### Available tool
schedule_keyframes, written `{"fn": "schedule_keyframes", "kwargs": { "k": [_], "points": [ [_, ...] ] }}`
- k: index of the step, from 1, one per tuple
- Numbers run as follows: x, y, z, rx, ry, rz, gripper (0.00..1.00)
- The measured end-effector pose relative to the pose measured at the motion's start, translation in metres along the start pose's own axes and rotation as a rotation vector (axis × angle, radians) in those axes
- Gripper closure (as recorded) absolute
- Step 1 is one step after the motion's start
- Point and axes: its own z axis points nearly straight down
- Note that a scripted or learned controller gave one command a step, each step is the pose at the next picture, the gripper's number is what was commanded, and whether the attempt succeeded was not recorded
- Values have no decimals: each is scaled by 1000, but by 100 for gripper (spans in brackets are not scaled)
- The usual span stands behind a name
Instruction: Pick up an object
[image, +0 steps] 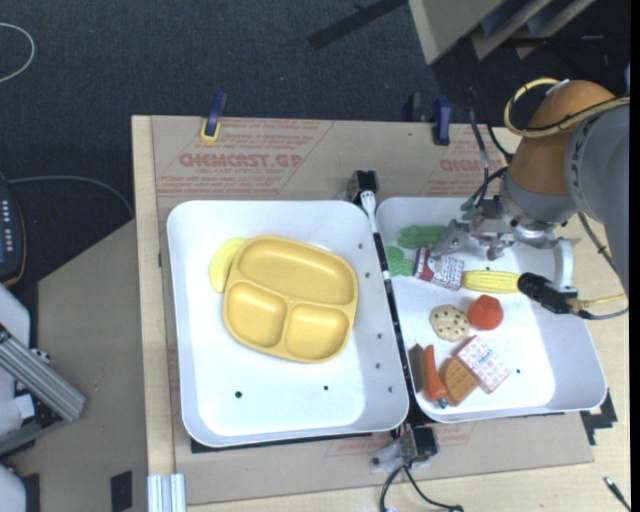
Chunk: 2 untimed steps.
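On the brown board surface (300, 150) with red lettering, two shallow white plastic bins sit side by side, touching along their inner edges. The left white bin (200, 390) holds a yellow moulded plastic tray with three compartments (288, 298), lying tilted, and a flat yellow piece (224, 262) peeks out from under the tray's upper left edge. The right white bin (570, 370) carries a scatter of small things: a green leafy toy (422, 236) near its upper left corner, with a second green piece (398, 262) just below it against the inner wall, and a red-and-white packet (440, 270) touching the second green piece's right side. Further right lies a yellow corn cob (491, 283), and below it a round speckled cookie (449, 321) just beside a red tomato-like ball (486, 313). Near the front wall an orange carrot (434, 374), a tan waffle-like cracker (459, 380) and a pink-and-white checked packet (485, 362) are clustered, touching one another. The grey arm with its orange band reaches in from the right, and the gripper (484, 228) hangs over the upper part of the right bin, just above the corn cob and packet; whether its jaws are apart or together cannot be told, and nothing is seen between them.
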Motion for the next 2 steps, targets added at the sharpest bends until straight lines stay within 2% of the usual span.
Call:
{"fn": "schedule_keyframes", "kwargs": {
  "k": [1, 2],
  "points": [
    [1, 3, -14, -11, -1, -1, 100],
    [2, 1, -58, -1, -3, 0, 100]
  ]
}}
